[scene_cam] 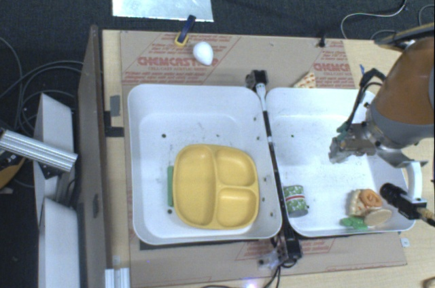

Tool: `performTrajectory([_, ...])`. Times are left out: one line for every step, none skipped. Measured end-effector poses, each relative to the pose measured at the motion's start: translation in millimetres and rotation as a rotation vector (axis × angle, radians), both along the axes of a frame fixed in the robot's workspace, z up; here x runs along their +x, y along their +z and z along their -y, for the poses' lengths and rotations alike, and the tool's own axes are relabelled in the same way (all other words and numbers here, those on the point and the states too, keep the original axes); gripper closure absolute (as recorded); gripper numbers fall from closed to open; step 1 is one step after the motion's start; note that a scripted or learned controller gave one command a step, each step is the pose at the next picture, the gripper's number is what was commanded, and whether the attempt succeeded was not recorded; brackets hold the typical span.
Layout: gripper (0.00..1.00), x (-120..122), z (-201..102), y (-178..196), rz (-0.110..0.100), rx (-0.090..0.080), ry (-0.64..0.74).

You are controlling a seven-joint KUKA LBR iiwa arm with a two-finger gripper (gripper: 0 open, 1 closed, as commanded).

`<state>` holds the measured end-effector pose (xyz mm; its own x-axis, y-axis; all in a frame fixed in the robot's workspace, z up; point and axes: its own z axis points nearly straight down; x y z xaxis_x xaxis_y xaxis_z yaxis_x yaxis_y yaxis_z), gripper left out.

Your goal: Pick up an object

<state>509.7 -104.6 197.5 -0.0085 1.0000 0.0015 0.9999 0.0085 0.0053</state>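
My gripper [342, 148] hangs over the middle of the right bin [306, 110], with nothing visibly in it. A small green and white can [294, 200] lies at the bin's front left corner, well to the left and in front of the gripper. A toy sandwich with an orange top [368, 206] sits near the front right, with a green piece [353, 221] just in front of it. In the left bin [156, 110] a yellow divided plate [216, 186] rests with a green strip [170, 186] along its left edge.
A white egg [202, 52] and a blue and yellow tool [184, 31] lie on the cardboard behind the left bin. A tan piece [305, 81] pokes out behind the right bin. A black divider [267, 123] runs between the bins.
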Motion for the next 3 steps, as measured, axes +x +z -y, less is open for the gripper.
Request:
performTrajectory([1.00,1.7,2.9,6.1,0.000,-0.002,-0.001])
performTrajectory([1.00,25.4,31.6,10.9,-0.001,-0.003,-0.007])
performTrajectory([1.00,25.2,30.5,21.0,0.000,-0.003,-0.003])
